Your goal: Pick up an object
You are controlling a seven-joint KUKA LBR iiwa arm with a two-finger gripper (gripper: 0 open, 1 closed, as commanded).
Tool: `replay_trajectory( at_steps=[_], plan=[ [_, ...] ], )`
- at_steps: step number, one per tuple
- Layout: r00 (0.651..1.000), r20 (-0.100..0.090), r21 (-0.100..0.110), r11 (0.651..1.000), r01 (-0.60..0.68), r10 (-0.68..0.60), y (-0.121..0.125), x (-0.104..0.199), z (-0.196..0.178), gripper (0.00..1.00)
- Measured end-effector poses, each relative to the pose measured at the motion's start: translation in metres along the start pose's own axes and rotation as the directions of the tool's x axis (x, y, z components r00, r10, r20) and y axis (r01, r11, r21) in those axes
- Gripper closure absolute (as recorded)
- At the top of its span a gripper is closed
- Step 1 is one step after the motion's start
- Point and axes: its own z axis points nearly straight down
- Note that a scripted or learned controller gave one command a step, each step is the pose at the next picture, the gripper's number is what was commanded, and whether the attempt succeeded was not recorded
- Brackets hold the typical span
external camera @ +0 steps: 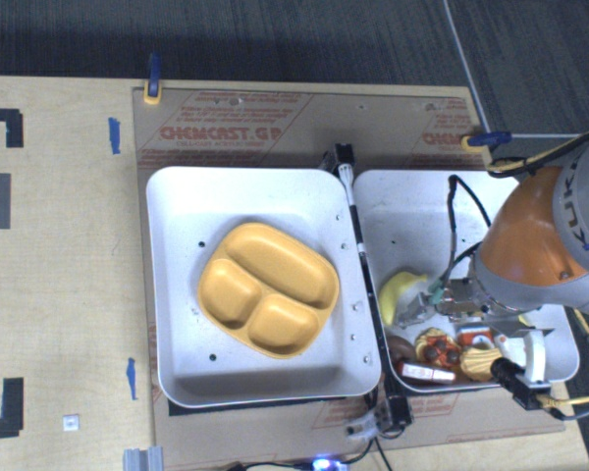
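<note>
My gripper (pixel 417 308) reaches down into the right bin (pixel 412 196), just right of a yellow-green rounded object (pixel 397 290) and touching or nearly touching it. Below the gripper lie a brown-and-red patterned object (pixel 436 345), a yellow bunched item (pixel 478 362) and a red-and-white tube (pixel 424 371), all crowded along the bin's near wall. The wrist and its orange band (pixel 535 235) hide the right part of the bin.
The left bin (pixel 177 263) holds a yellow three-compartment tray (pixel 267 287) in its middle. A black divider clamp (pixel 346 165) sits between the bins. Cables trail from the wrist across the right bin's far half. Cardboard lies beneath both bins.
</note>
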Motion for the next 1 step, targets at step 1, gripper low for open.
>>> replay_trajectory(
  at_steps=[1],
  plan=[
    [1.0,-0.003,0.007,1.0,0.001,-0.001,-0.0023,0.0012,0.0108,0.0]
  ],
)
